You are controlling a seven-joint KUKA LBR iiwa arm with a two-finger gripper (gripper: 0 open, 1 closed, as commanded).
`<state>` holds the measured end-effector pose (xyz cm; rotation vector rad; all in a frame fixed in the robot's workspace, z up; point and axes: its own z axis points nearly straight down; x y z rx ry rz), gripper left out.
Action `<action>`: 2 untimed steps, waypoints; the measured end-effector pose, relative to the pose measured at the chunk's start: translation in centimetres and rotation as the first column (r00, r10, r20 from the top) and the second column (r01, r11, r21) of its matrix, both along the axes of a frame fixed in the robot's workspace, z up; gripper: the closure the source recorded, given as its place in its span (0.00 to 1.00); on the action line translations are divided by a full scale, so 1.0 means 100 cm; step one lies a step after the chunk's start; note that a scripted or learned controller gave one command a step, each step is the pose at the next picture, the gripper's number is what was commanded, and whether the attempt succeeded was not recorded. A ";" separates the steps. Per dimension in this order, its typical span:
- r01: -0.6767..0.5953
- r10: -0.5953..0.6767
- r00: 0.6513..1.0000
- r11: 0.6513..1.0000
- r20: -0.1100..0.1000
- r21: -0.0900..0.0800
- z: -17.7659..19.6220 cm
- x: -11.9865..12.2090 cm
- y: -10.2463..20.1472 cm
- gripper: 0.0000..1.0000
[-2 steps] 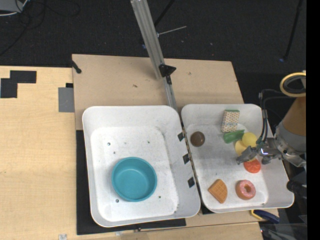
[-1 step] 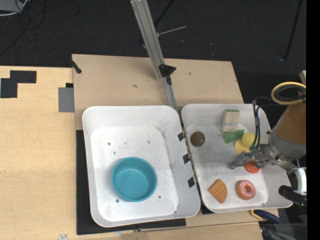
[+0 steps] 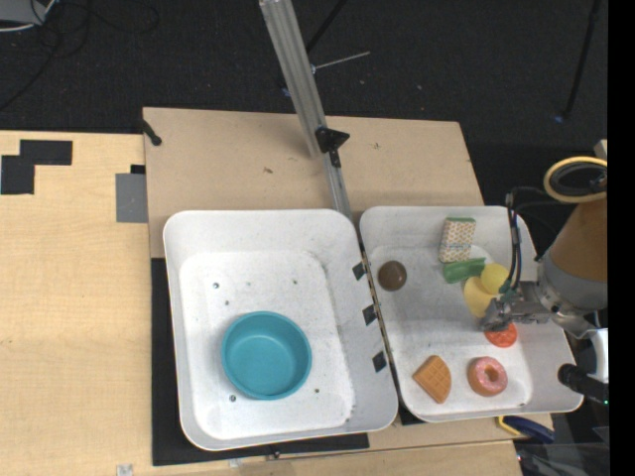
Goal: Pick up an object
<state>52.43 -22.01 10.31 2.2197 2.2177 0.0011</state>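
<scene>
Two fingers of the gripper (image 3: 493,315) sit low in the right bin (image 3: 417,231); whether they are apart or together cannot be told. The gripper is just above a red piece (image 3: 502,337) and beside a yellow piece (image 3: 485,289). A green block (image 3: 462,269) and a checkered sponge (image 3: 457,236) lie behind these. A pink donut (image 3: 487,376), a waffle (image 3: 433,378) and a brown ball (image 3: 391,276) lie apart. The left bin (image 3: 198,236) holds a blue bowl (image 3: 265,354).
</scene>
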 end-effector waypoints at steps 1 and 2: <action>0.000 0.000 1.000 1.000 -0.001 0.001 0.042 0.002 -0.002 1.00; -0.001 0.001 1.000 1.000 0.001 0.001 0.104 0.003 0.001 1.00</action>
